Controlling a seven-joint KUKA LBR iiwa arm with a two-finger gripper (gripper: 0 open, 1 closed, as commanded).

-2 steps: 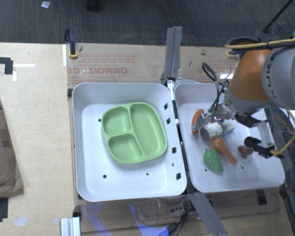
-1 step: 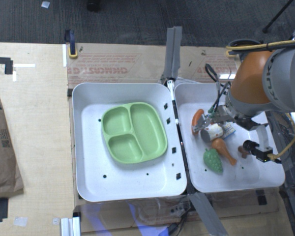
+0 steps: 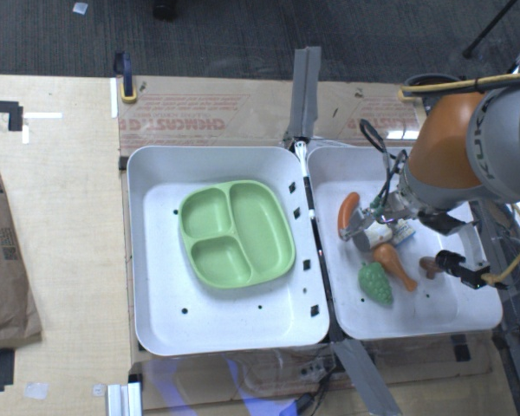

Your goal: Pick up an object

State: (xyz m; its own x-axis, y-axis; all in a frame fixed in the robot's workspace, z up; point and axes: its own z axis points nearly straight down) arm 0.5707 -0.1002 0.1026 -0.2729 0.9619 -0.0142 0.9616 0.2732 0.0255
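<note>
My gripper (image 3: 370, 229) is low in the right bin (image 3: 433, 319), reaching in from the right under the orange-banded wrist. It hangs among several small toys. A red-orange sausage-shaped piece (image 3: 348, 211) lies just to its left. An orange drumstick-shaped toy (image 3: 395, 265) lies right below it, and a green bumpy toy (image 3: 375, 283) sits in front of that. A small white and blue item (image 3: 393, 231) lies right against the gripper, partly hidden by it. A little brown piece (image 3: 429, 267) rests further right.
The left bin (image 3: 156, 319) holds a green three-compartment plate (image 3: 237, 232). A grey divider (image 3: 305, 102) rises between the bins at the back. Cables hang by the arm on the right. A brown paper bag (image 3: 4, 258) lies on the bench at far left.
</note>
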